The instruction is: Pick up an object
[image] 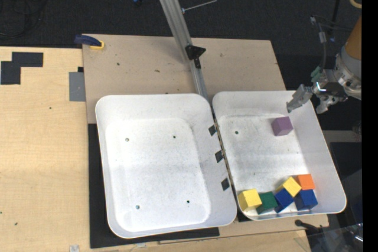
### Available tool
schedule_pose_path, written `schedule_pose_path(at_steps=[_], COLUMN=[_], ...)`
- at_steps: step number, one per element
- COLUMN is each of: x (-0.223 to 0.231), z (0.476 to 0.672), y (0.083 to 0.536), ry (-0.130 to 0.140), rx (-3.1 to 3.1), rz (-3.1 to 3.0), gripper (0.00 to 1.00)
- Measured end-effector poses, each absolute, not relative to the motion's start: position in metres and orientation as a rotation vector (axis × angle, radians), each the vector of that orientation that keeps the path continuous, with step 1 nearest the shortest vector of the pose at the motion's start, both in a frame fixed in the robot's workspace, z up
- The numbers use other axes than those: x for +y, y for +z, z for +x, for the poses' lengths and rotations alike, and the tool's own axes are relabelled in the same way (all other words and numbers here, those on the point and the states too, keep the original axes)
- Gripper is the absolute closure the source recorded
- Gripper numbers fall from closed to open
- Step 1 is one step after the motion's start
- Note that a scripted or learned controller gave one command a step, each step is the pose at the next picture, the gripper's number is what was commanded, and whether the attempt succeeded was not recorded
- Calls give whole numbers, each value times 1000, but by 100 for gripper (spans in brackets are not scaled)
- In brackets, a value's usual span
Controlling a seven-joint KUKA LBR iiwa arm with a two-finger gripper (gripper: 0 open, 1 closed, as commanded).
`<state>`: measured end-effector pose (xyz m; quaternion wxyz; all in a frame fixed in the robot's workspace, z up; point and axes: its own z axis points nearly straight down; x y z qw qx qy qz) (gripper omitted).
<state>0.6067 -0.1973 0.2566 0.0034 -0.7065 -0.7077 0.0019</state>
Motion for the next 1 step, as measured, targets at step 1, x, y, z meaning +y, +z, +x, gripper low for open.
schedule_pose_path(at_steps=[1], x=[-197], z=[608], y=[260], ry=[3], rx=[-2224], rz=[-2216], gripper=[0])
